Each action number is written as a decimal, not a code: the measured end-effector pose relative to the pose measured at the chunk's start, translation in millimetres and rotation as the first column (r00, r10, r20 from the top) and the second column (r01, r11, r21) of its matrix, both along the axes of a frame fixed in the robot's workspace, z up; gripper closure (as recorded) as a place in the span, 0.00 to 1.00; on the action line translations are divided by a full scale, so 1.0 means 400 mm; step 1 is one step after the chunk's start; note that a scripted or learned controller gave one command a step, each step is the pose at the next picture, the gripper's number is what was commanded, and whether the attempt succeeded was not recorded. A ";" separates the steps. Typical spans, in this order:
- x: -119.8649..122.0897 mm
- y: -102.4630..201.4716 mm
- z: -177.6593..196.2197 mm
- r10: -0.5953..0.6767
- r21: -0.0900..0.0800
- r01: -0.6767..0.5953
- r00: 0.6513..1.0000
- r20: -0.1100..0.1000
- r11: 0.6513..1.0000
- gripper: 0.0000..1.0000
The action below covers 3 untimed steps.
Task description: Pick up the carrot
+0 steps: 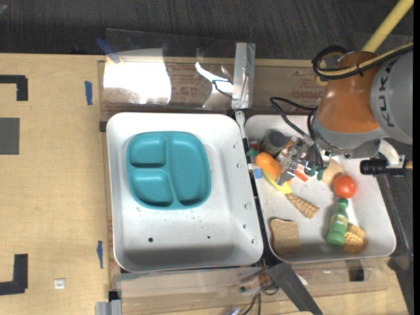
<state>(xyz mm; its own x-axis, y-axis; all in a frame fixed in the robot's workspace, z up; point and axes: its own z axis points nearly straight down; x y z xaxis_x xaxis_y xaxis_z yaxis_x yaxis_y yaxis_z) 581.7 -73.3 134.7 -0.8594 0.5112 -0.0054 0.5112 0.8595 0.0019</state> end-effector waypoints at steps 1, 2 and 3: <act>-0.097 0.046 0.327 0.105 -0.002 -0.105 0.994 0.012 0.994 1.00; -0.014 -0.170 -0.085 0.001 0.000 -0.001 1.000 -0.007 1.000 1.00; 0.042 0.053 0.137 -0.077 0.004 0.077 0.997 0.008 0.997 1.00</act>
<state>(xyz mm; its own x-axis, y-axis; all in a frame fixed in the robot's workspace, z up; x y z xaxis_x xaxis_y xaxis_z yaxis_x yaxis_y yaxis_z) 598.3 -51.9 189.6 -0.8174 0.5760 -0.0096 0.5759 0.8174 0.0094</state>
